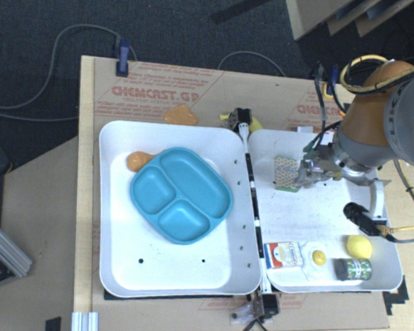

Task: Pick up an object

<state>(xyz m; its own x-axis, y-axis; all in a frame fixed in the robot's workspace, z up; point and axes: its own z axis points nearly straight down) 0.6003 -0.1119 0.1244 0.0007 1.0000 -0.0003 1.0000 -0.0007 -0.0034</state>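
Gripper (308, 170) work is happening in the far part of the right bin (330, 228), where the arm is hanging low just beside a small patterned packet (285, 174) lying flat on the bin floor. Whether anything is being pinched cannot be told from this slant, since the wrist body is covering the tip.

That packet is looking like the nearest candidate for the pick. Other choices are sitting well apart along the near edge of the same bin: a yellow lemon (358, 246), a green-labelled can (351, 269) lying on its side, a small white carton (284, 255) and a little yellow piece (319, 258) just beside it. In the left bin (114, 261), a blue divided plate (181, 194) is resting with an orange object (137, 161) tucked at its far-left edge.

Doing this step well probably means centring over the packet before descending, because a thin, flat item is likely to slide away or slip under the tip. Pressing down to the bin floor and closing across the narrower side should be giving the firmest hold; lifting straight up afterwards would be keeping it clear of the bin wall.
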